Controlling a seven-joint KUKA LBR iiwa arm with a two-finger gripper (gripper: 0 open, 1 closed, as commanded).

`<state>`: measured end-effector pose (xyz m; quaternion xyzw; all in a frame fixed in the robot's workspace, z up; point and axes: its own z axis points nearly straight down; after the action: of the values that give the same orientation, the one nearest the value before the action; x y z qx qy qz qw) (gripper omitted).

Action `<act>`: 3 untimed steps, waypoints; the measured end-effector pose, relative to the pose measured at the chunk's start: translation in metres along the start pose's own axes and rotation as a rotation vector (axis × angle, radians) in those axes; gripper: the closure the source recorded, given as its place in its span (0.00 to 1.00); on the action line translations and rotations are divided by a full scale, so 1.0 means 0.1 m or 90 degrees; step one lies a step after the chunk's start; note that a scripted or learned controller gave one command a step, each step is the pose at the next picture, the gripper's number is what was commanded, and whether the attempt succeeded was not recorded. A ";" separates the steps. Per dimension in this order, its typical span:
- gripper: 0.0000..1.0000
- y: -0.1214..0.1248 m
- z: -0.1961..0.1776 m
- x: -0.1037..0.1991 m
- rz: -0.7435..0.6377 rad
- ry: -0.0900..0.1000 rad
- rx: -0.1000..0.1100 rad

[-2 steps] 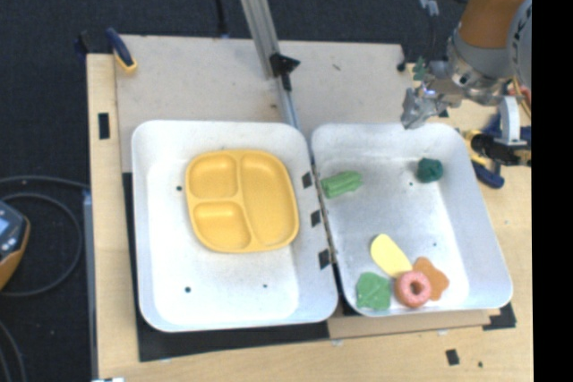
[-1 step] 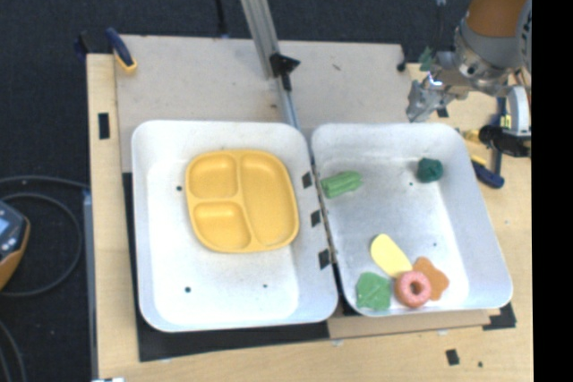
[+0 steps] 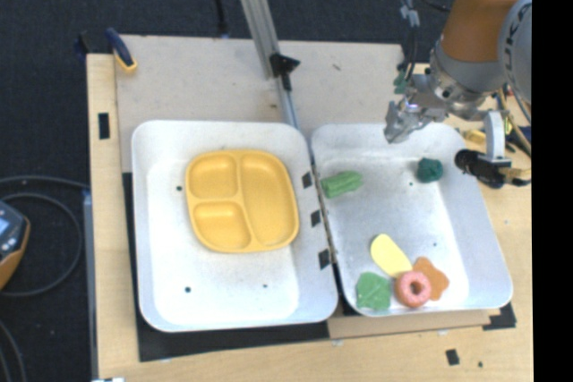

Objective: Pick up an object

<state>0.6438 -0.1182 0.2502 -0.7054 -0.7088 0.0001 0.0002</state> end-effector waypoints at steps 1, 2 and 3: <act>1.00 -0.32 -0.06 0.39 0.000 0.000 -0.001; 1.00 -0.54 0.01 0.74 0.000 0.000 0.000; 1.00 -0.78 0.13 1.25 -0.001 0.000 0.001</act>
<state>0.5656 0.0064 0.2373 -0.7049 -0.7093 0.0003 0.0009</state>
